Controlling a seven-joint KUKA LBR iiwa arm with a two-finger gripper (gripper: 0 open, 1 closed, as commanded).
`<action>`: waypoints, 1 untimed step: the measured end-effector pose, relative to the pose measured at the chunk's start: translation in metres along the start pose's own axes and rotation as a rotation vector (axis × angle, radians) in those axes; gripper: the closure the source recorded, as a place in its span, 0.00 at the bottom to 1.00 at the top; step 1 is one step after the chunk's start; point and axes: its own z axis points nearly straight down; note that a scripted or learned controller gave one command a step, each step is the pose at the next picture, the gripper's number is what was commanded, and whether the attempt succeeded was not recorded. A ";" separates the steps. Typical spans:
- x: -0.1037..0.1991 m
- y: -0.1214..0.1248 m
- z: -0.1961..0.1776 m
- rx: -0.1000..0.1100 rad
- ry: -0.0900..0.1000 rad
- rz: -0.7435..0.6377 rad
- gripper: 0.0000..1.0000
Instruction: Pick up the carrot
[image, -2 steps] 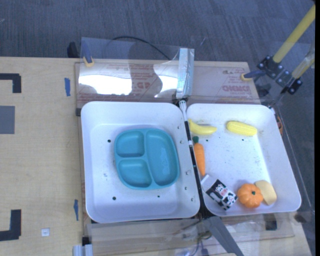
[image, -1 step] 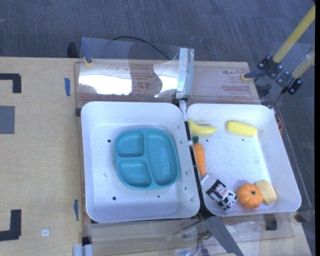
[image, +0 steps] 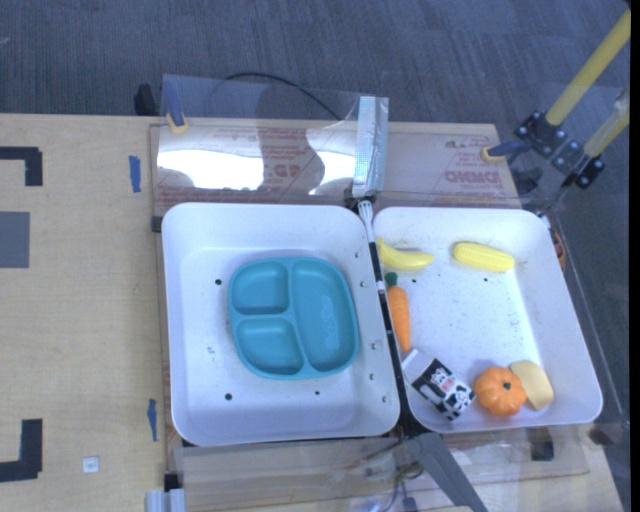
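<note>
The left bin holds a teal divided plate lying flat near its middle, with nothing resting in its three compartments. A clear plastic sheet stands behind this bin, propped against a taped post.

The right bin holds everything else. The carrot, orange with a small green top, lies lengthwise along that bin's left wall, just beside the ridge where the two bins meet, its green end pointing toward the back. Just behind it is a yellow banana, close to the green top but seemingly not touching it. Further right along the back lies a second yellow piece, perhaps a corn cob. Toward the front sits a small black-and-white block, near the carrot's tip, then a little orange pumpkin touching a pale yellow piece at the front right corner.

As for the task, nothing appears done: the carrot rests on the bin floor, not lifted and not gripped. Whether the robot's hand is wide or narrow cannot be told from this view. All of the work seems left: reaching in over the right bin, coming down on the carrot, closing on it and raising it. Its place hard against the bin wall will likely leave little room for a finger on that side.
</note>
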 end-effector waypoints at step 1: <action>0.003 0.000 -0.011 -0.005 -0.001 -0.005 1.00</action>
